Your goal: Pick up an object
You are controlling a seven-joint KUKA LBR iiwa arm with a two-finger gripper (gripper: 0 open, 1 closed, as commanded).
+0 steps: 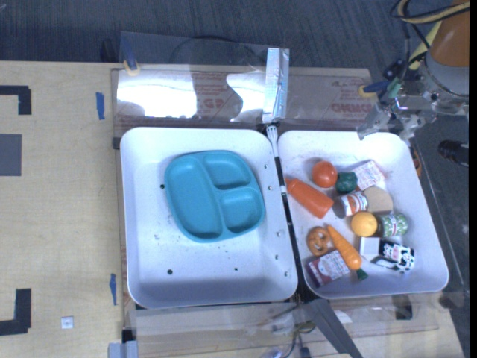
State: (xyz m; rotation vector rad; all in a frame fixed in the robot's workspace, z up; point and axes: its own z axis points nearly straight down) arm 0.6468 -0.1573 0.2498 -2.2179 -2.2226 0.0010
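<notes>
Carrot point(343, 247) lengthwise up-left to down-right, green tip lower-right; claw point(393, 118) above bin corner, grip seemingly indiscernible.

My gripper point(396, 118) hangs at the upper right of the frame, just over the far rim of the right bin point(428, 233), with nothing between it and the toys below. That bin is crowded: a red tomato point(323, 173) near its upper left, an orange bottle point(308, 197) lying aslant beside it, a small orange ball point(364, 224) in the middle, a carrot point(344, 247) pointing toward the lower right, and a black-and-white carton point(394, 256). In the left bin point(141, 222) lies a blue divided plate point(214, 195).
</notes>
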